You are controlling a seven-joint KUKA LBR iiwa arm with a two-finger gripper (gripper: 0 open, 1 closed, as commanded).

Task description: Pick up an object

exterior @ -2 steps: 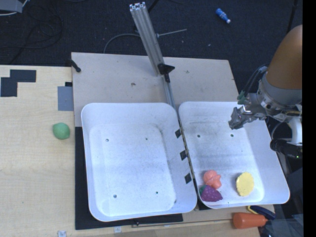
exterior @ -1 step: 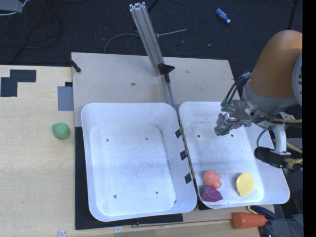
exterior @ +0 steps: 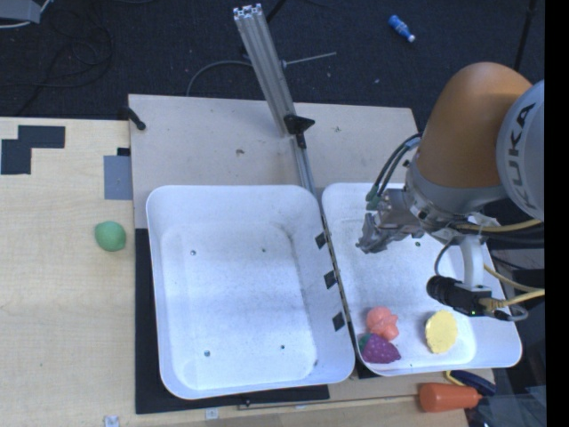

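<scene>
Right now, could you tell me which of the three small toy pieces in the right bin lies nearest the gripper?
The orange-pink piece: it lies directly below the gripper in the view, above the purple piece, while the yellow piece sits further right.

**Objects in right bin: three items, all at rest**

Orange-pink object (exterior: 381,320): lumpy, lying on the bin floor near the front-left corner. Purple grape-like cluster (exterior: 381,350): touching it on the near side. Yellow rounded object (exterior: 441,332): lying apart, to their right, by the near rim.
</scene>
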